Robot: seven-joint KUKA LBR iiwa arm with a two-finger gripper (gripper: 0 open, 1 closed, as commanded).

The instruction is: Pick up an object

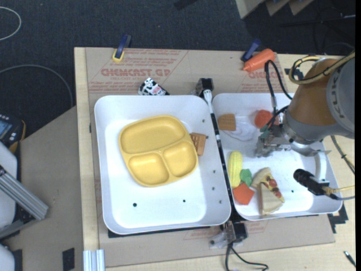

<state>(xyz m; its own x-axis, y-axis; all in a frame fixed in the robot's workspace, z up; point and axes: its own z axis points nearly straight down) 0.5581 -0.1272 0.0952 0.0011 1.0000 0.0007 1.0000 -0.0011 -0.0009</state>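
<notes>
Hand (pixel 269 143) is down in the right bin (pixel 327 208); grip state can't be told. Red ball (pixel 262 118) just at its 12 o'clock. Corn cob (pixel 235 169) at 8 o'clock, long axis 12–6. Pizza slice (pixel 268 191) at 6, tip toward 11. Yellow tray (pixel 158 149) in left bin (pixel 163 213).

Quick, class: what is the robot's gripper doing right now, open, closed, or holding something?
Gripper: low in the right bin near the red toy; open or closed cannot be told, and nothing shows held.
</notes>
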